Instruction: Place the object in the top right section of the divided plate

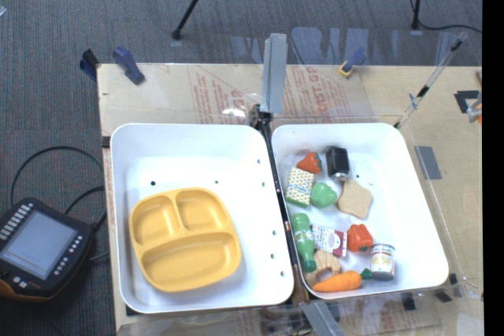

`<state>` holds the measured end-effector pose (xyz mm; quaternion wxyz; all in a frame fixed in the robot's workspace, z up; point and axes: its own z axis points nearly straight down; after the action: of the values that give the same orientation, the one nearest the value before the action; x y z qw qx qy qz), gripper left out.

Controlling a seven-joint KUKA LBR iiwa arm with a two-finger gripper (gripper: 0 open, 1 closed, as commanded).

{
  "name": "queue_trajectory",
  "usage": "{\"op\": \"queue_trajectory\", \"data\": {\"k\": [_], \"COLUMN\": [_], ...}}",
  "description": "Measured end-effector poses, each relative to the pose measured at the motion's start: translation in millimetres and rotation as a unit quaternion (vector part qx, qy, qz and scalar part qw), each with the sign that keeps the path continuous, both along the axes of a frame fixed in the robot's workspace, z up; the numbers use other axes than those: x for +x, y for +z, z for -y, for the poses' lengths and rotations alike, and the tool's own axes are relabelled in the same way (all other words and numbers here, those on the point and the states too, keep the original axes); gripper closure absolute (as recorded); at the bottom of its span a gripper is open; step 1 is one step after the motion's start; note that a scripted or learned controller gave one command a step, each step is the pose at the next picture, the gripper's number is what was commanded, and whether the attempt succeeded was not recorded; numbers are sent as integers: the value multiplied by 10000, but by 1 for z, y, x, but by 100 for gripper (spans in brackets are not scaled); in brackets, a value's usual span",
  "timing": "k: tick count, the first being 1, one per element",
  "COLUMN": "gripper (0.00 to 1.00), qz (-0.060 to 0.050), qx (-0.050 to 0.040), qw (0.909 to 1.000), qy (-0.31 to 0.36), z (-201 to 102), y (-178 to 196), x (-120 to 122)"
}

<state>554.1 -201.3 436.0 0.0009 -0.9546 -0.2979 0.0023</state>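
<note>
- from my feed i see the counter [197, 94] carrying two shallow white bins side by side, the left bin [126, 161] and the right bin [413, 193].
- the yellow divided plate [184, 238] lies flat in the left bin, toward that bin's near left corner, with two small sections on the far side and one long section on the near side.
- all three sections of the plate look bare to me.
- the things to pick from sit in the right bin, bunched along its left half and near edge.
- there i can make out a black block [337, 161], a slice of toast [355, 200], a green round piece [323, 194], a patterned packet [300, 186], a green bottle [302, 236], a red pepper [359, 236], a small tin can [382, 261] and a carrot [339, 282] by the near edge.
- the carrot lies along the near wall, just beside the tin can.
- i cannot tell the state of the claw from this feed.
- a teach pendant [39, 248] rests on the floor, off the counter's left edge.
</note>
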Motion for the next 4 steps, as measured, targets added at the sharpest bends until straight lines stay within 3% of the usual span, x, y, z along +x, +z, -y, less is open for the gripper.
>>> {"op": "queue_trajectory", "data": {"k": [1, 2, 3, 4], "gripper": [100, 100, 100, 100], "qz": [-9, -7, -13, -11], "qx": [12, 6, -1, 0], "qw": [9954, 10000, 9847, 9887], "qy": [959, 2, -1743, -1496], "z": [9, 3, 10, 12], "y": [-8, -1, -1, -39], "x": [4, 21, 53, -13]}}
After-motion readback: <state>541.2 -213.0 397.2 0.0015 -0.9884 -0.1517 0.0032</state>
